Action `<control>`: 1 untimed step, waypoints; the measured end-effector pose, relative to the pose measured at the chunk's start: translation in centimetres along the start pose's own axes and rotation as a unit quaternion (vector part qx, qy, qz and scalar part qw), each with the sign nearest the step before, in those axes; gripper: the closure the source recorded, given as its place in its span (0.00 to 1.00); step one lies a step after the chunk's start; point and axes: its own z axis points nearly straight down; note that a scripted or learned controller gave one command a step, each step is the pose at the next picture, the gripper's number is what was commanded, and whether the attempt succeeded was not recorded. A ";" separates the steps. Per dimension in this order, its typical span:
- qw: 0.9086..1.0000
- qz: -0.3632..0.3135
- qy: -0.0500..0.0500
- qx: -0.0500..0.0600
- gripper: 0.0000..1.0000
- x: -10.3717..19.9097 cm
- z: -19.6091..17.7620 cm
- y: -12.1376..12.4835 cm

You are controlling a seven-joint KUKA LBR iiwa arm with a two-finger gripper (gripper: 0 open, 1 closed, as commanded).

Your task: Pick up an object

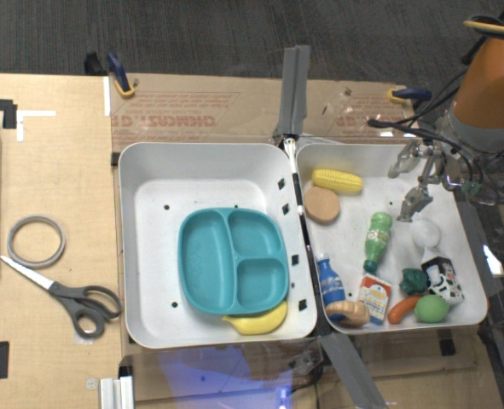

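Banana: a yellow plastic banana (258,320) is seen under the teal divided plate (233,259).
Gripper (415,196): fingers parted, nothing held.
Progress: no object lifted yet.

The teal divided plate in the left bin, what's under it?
A banana pokes out from under the front edge of the plate, lying on the bin floor. Only its yellow curve shows; the rest is covered, and so is anything else beneath the plate.
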 end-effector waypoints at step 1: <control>1.000 0.010 -0.012 0.000 0.00 1.8 4.1 4.0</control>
